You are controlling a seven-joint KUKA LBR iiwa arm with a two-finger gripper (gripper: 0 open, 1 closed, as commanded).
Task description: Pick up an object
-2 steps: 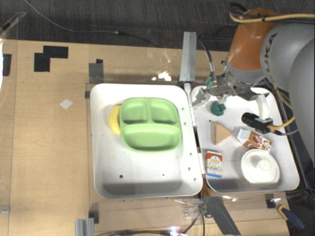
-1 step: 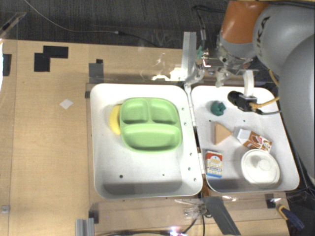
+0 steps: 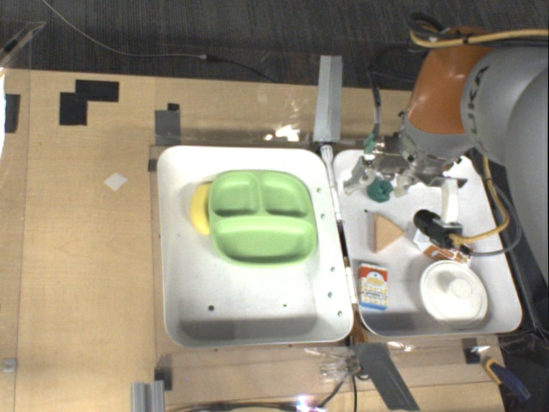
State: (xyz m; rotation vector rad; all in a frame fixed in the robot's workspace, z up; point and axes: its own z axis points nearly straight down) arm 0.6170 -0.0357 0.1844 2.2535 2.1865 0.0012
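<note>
Several objects lie in the right bin [image 3: 403, 303]; a teal piece [image 3: 378, 191] sits right at the hand [image 3: 381, 177], whose opening cannot be told. Best to centre over it, descend straight, close firmly, then lift slowly.

Tan bench [image 3: 77, 256] bears two shallow white bins side by side: left bin [image 3: 189, 303], right bin [image 3: 407, 313]

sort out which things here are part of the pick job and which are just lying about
In the job: gripper, over the right bin; small teal thing right beside it, the likely pick.

Lying about: tan wedge, small carton, white bowl in the right bin; green divided plate and yellow thing at its edge in the left bin.
</note>
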